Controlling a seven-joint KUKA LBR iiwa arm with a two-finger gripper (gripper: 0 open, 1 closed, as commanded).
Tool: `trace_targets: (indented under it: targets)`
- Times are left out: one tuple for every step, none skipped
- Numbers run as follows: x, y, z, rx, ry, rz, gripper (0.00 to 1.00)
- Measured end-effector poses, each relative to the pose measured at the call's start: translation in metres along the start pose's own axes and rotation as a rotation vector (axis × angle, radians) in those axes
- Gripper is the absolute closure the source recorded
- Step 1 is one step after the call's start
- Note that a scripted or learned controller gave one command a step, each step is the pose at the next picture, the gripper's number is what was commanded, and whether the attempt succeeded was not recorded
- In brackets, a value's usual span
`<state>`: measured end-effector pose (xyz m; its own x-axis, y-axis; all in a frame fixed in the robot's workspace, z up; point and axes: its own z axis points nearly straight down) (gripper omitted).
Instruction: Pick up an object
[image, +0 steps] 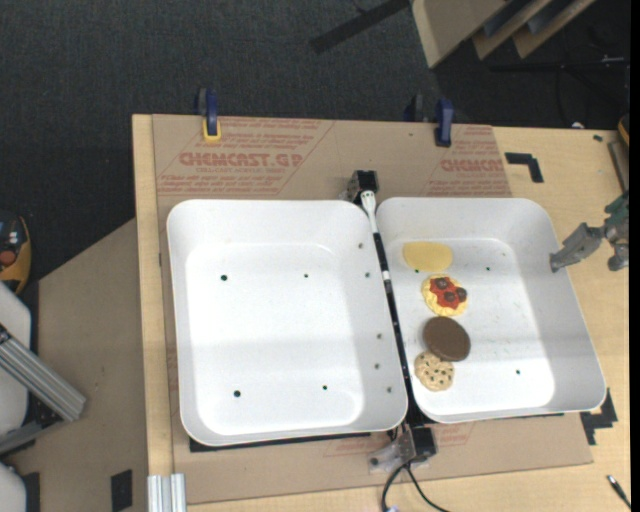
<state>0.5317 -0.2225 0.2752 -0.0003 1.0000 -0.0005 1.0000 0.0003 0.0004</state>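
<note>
Look to the right edge of the frame, a little above mid-height: your gripper (578, 250) comes in there, hanging just past the right rim of the right bin (560, 300). Most of the arm is cut off by the frame, so you see little more than a grey wrist piece at the edge and a grey finger (572, 249) slanting down and to the left toward the rim. That part is small and blurred, and you cannot tell from this view how far the gripper is open; nothing can be seen in its grip.

The things you could pick lie in the left part of the right bin, in a rough column running from top to bottom. At the top is a pale yellow flat piece (427, 256). Just below it sits a round yellow item with red and dark topping (446, 295). Below that is a dark brown disc (447, 339), and touching its lower left edge is a small tan cookie with dark chips (434, 373). All four rest on the bin floor, well apart from the gripper.

The left bin (200, 240) stands beside the right one in the middle of the frame, their inner rims meeting along a dark seam. Both sit on the brown bench (300, 150).
</note>
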Motion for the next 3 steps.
trace_targets:
  targets:
    - [0.073, -0.001, -0.065, -0.008, 0.0, -0.008, 0.0]
    - [0.11, 0.041, 0.072, 0.012, 0.005, -0.005, 0.0]
    - [0.173, 0.051, 0.092, 0.005, 0.003, -0.006, 0.0]
